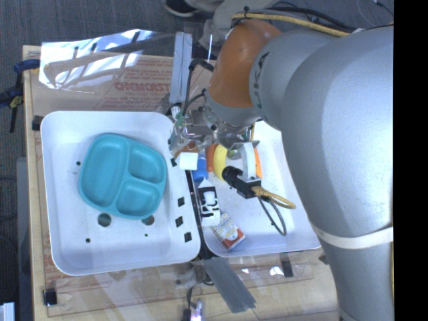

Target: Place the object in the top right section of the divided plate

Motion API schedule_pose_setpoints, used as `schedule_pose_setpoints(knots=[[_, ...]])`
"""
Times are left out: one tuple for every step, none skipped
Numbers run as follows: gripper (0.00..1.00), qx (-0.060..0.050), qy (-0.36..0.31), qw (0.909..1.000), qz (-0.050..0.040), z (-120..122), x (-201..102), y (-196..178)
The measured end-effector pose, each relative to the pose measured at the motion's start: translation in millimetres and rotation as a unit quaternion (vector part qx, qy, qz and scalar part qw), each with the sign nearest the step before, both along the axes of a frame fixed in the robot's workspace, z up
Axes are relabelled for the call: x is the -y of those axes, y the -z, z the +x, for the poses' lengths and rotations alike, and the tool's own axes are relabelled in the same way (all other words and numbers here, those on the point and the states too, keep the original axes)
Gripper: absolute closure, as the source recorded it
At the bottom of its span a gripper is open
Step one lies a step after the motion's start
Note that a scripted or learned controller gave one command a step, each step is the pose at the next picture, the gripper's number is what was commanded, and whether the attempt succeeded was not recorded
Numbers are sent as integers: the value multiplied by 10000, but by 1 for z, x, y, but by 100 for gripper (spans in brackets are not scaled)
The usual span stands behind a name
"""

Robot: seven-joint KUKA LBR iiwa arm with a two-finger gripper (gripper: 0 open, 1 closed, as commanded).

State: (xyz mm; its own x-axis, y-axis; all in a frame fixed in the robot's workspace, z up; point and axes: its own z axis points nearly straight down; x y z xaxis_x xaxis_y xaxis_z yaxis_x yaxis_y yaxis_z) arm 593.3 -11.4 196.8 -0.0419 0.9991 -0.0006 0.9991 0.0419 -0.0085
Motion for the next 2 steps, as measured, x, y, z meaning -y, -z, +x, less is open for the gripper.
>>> schedule_pose_setpoints(knots=[[100,-4,-609,9981,2,-70,-57,9],[100,-41,-623,9980,-7,-70,-56,3]])
